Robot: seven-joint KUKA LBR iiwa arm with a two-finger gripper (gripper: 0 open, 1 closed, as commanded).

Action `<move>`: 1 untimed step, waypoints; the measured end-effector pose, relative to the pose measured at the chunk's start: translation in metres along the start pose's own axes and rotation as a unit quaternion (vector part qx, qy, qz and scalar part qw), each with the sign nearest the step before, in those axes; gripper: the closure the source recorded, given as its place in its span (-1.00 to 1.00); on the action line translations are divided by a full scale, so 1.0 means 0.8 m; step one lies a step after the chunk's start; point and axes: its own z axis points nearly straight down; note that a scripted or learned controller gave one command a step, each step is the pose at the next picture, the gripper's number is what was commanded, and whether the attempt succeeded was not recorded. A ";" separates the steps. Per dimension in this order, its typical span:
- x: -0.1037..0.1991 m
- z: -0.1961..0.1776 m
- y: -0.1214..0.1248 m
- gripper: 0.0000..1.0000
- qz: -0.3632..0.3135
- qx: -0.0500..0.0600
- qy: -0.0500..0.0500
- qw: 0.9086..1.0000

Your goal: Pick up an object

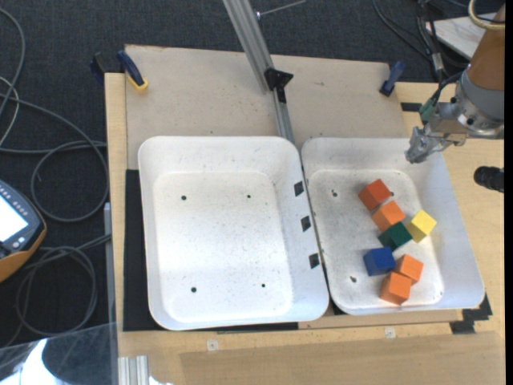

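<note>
The pincer (418, 151), its grip state impossible to tell, hovers over the right bin's (449, 215) far rim; the orange block (375, 193) lies nearer the camera, leftward.

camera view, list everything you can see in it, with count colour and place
bins: 2, white, side by side on the bench
orange blocks: 4, in the right bin, two at the far end of the cluster, two nearest the camera
green block: 1, dark green, middle of the cluster
yellow block: 1, right of the green block
blue block: 1, left of the two near orange ones
clamps: 2, blue, at the board's far corners
metal pole: 1, grey, slanting across the far side of the bench
cables: several, black, on the floor to the left
arm: 1, grey with orange band, at the right
pincer: 1, above the right bin's far rim, holding nothing visible
</note>
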 end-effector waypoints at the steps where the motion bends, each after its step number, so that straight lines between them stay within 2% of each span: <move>1: 0.000 -0.040 0.002 1.00 0.000 0.001 0.000 1.000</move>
